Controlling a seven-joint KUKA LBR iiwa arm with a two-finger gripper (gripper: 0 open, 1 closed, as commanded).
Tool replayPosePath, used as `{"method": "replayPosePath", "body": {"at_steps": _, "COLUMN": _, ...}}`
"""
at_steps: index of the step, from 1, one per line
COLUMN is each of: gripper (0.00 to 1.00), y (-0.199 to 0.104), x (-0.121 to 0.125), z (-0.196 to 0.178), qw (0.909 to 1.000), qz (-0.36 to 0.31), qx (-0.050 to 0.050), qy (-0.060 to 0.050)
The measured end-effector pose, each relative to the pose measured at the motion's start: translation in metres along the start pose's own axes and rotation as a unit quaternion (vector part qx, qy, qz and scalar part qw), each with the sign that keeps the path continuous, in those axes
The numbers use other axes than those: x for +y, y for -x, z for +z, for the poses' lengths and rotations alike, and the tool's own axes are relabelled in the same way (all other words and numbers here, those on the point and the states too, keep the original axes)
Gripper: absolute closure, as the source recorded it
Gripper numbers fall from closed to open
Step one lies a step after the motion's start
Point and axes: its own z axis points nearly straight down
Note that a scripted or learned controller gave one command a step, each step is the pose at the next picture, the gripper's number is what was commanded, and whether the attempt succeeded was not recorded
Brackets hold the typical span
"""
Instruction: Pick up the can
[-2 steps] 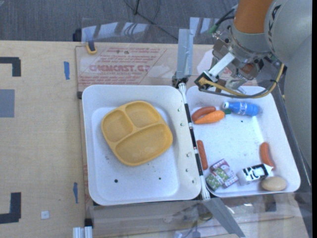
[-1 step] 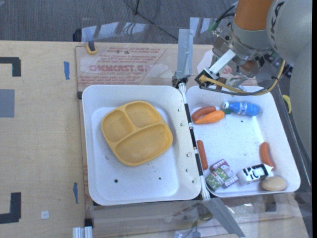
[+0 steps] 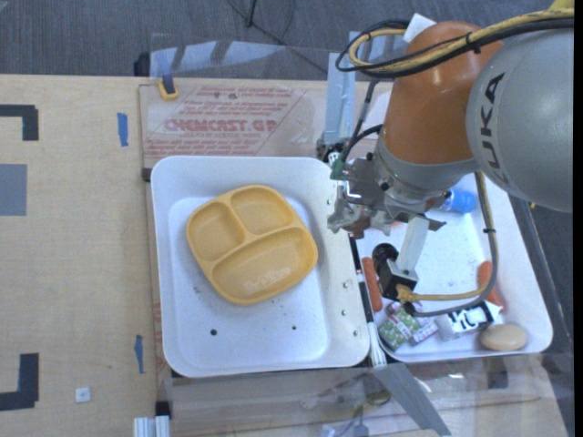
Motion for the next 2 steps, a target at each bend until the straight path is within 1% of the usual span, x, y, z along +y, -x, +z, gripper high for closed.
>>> {"method": "replayPosePath", "body": {"at_steps": 1, "gripper": 1.00, "y": -0.023, "x": 0.024, "z": -0.046, "qw": 0.9999, "qz": 0.011, "qx": 0.000, "qy": 0.002}}
{"method": "replayPosePath", "body": {"at_steps": 2, "gripper": 1.00, "y": -0.044, "x": -0.031, "z": 0.010, "qw": 0.9992, "qz": 0.039, "qx": 0.000, "qy": 0.000}}
